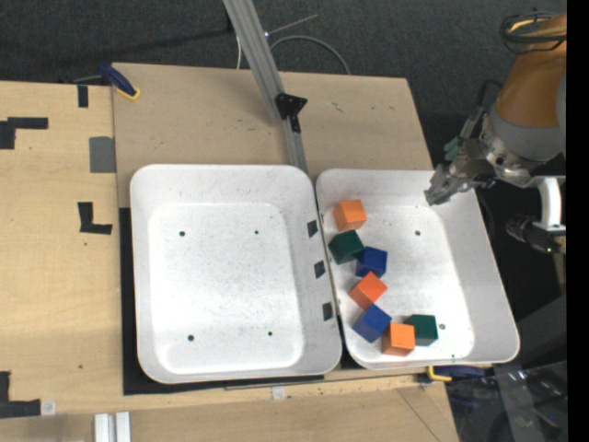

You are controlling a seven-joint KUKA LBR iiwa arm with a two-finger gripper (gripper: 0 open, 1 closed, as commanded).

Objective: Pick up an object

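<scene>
The right bin (460, 247) holds several small cubes. An orange cube (350, 215) lies nearest the back, with a dark green cube (346, 246) and a blue cube (372, 261) just in front of it. Further forward sit another orange cube (369, 289), a blue cube (373, 323), an orange cube (399, 337) and a dark green cube (423, 329). My gripper (439, 190) hangs over the back right corner of that bin, well to the right of the cubes, with nothing visibly between its fingers.
The left bin (221, 274) lies beside the right one. A slanted metal rail (262, 53) crosses the bench behind the bins. The arm's orange and grey body (529, 99) stands at the right.
</scene>
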